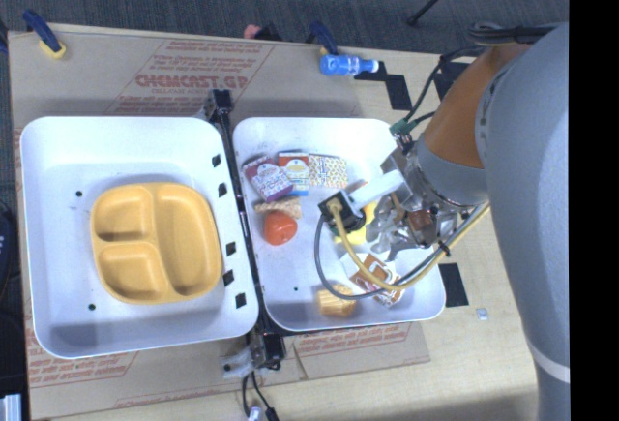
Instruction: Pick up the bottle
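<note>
A small blue bottle-like object (344, 66) with a pale cap lies on its side on the cardboard behind the right bin (290, 131), outside its rim. My gripper (392, 227) hangs low over the right side of that bin, wrapped in yellow and black cables. A yellow item (352, 237) lies just left of the gripper, partly hidden by the cables, and I cannot tell what it is. The grey arm with its orange band (462, 124) comes in from the right.
The right bin also holds snack packets (293, 172), a red round item (280, 228) and a yellow-orange piece (338, 305) near its front wall. A yellow divided plate (155, 241) lies in the left bin (48, 148). Blue clamps (44, 34) grip the bench's far edge.
</note>
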